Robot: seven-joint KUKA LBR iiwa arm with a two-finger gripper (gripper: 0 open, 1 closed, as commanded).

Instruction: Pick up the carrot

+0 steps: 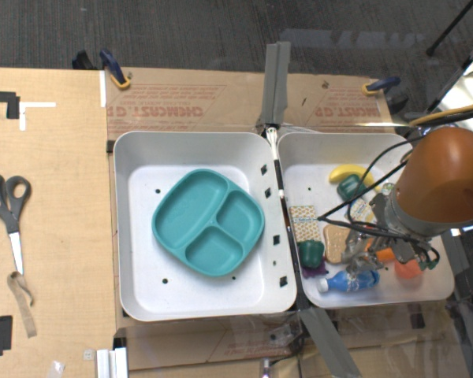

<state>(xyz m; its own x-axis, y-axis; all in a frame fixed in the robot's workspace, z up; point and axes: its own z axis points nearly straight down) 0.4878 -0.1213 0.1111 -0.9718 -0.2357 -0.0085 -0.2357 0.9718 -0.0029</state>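
While low over right bin (315,144):
Claw (368,250): grip cannot be told.
Carrot (408,268): near front right corner, beside claw.

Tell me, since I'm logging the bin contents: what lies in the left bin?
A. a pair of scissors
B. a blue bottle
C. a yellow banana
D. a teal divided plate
D: the teal divided plate lies alone in the left bin; the banana and blue bottle are in the right bin, and the scissors lie on the bench.
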